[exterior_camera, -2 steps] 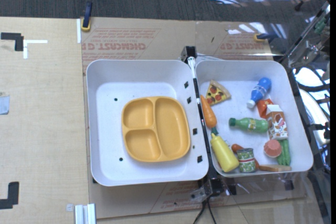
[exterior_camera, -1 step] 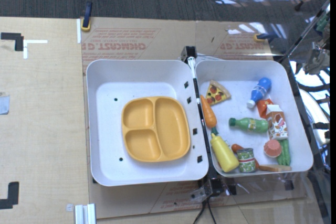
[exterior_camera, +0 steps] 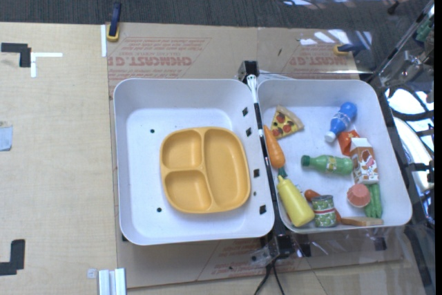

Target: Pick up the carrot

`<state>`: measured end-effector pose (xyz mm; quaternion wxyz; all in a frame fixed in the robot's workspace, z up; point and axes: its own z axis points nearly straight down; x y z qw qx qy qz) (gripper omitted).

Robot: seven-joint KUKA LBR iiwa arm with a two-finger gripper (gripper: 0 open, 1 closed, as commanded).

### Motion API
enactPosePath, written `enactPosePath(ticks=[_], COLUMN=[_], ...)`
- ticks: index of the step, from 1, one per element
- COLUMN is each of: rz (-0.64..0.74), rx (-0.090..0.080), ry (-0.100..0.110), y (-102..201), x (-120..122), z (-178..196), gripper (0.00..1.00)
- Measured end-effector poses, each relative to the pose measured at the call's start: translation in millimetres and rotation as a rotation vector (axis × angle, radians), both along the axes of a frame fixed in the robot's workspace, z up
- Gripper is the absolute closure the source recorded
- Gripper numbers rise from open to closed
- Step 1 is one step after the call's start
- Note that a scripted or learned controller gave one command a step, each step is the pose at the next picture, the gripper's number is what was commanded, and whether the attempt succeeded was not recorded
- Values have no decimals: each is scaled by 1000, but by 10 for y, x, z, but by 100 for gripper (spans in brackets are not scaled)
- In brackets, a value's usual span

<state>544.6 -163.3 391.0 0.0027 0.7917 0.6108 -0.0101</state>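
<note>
Red print on the cardboard sheet [exterior_camera: 181, 52] under the bins is showing upside down, prob. "CHEMCAST GP"; same print is repeating at right, too washed out to read. Carton [exterior_camera: 364, 164] and small can [exterior_camera: 323, 211] are carrying labels, text too small to make out. Carrot [exterior_camera: 274, 148] is lying in the right bin [exterior_camera: 384, 122], tight along its left wall, w/ the pizza slice [exterior_camera: 285, 123] just above it and the yellow squeeze bottle [exterior_camera: 295, 202] just below. Green bottle [exterior_camera: 327, 164] is lying near, to its right. Left bin [exterior_camera: 131, 148] is holding a yellow divided plate [exterior_camera: 205, 169]. Claw state: can't tell.
</note>
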Motion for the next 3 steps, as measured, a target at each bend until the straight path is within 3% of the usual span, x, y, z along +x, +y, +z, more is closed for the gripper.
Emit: enactPosePath(ticks=[1,2,3], rz=[5,4,9], rx=[-2,-2,-5], ry=[2,3,6], y=[-2,-1,-3], x=[17,17,34], z=[74,74,146], gripper=[100,0,100])
